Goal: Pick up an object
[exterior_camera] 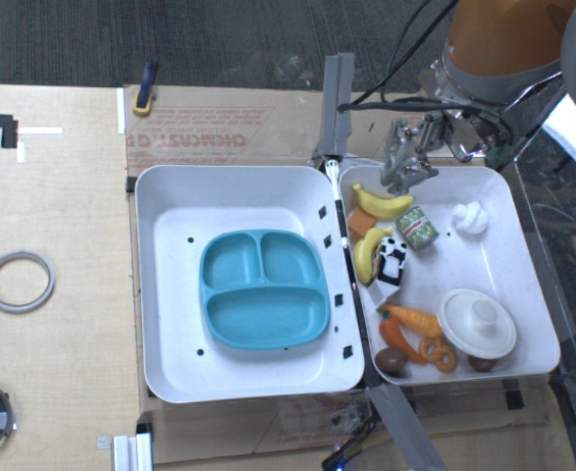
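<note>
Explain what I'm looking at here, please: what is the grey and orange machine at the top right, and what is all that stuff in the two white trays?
That machine is a robot arm, seen by one fixed camera looking down at a slant; the arm reaches in from the right. Its metal hand hangs over the far edge of the right bin, just above a banana. Nothing shows between its fingers, so it holds nothing yet.

The right bin carries toy food: a second banana, a small green can, a black and white toy, a carrot, a white lidded dish and a white lump.

The left bin holds a blue divided plate.
</note>
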Tool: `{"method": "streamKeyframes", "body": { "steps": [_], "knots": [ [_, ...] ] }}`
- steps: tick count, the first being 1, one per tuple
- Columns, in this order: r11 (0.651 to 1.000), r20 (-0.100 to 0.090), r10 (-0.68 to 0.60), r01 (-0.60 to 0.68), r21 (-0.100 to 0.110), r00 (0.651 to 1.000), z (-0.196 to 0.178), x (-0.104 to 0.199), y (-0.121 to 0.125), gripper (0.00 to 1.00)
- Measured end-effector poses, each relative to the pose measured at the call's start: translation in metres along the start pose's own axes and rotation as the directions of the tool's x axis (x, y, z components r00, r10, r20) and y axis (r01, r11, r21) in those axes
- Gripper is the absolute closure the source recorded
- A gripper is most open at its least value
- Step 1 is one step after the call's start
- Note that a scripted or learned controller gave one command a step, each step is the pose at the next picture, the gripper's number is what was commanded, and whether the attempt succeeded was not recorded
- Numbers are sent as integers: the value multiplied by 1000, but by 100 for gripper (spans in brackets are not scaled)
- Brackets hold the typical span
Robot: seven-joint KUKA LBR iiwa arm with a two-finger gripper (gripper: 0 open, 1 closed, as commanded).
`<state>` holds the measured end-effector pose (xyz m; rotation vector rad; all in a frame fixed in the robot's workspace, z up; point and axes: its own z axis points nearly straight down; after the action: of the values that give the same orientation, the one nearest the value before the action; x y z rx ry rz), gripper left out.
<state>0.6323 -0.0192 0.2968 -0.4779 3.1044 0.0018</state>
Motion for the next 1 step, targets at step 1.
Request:
{"method": "streamKeyframes", "body": {
  "steps": [1],
  "knots": [
    [995,0,-99,99,0,995,60,-21,-24,100]
  ]
}}
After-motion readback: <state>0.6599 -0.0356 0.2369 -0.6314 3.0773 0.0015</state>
